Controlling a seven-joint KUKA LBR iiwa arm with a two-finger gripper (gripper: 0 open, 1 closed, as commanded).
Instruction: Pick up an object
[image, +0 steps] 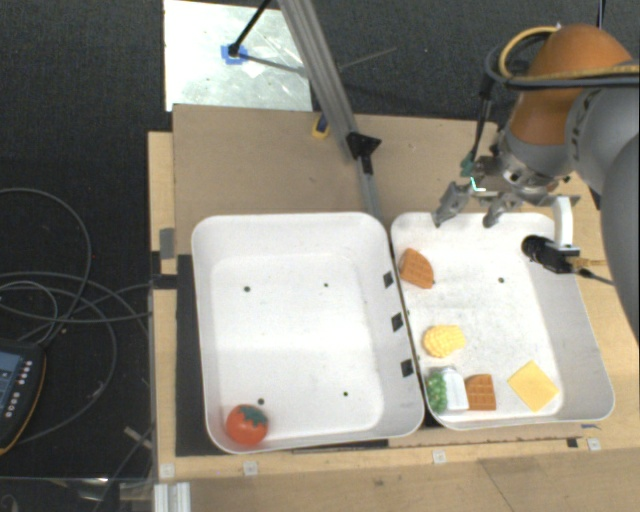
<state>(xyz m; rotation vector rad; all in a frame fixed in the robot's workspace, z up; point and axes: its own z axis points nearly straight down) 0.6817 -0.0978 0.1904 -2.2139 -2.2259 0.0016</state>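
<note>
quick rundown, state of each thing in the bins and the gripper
gripper: fingers spread open, nothing between them, above the right bin's far edge
tomato: resting in the left bin's near corner
croissant: lying in the right bin, untouched
corn: lying flat
waffle: lying flat
cheese slice: lying flat

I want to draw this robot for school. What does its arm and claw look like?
The arm is big, round and smooth grey, with a shiny orange band curving over the top like a ball. Dark cables loop beside the orange part. Below sits a grey wrist, and the claw has two thin, dark grey fingers poking out. There is a tiny green-blue glint near the wrist.
</note>
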